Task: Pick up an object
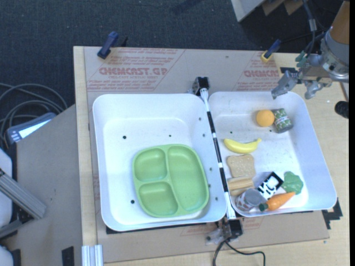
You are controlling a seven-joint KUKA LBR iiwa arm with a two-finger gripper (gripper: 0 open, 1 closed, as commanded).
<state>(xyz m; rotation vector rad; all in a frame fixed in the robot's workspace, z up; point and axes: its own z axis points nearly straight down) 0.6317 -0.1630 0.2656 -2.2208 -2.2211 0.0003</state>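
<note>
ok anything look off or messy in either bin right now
Nothing spilled or damaged. The right bin is lopsided: carrot, broccoli and bread slice crowd its near end. The green divided tray sits slightly askew in the left bin.

Near the far right corner of the right shallow white plastic bin (316, 148), the grey metal two-finger gripper (294, 88) shows angular silvery fingers under a pale rounded wrist housing. An orange band sits above it, with dark cables trailing alongside.
</note>
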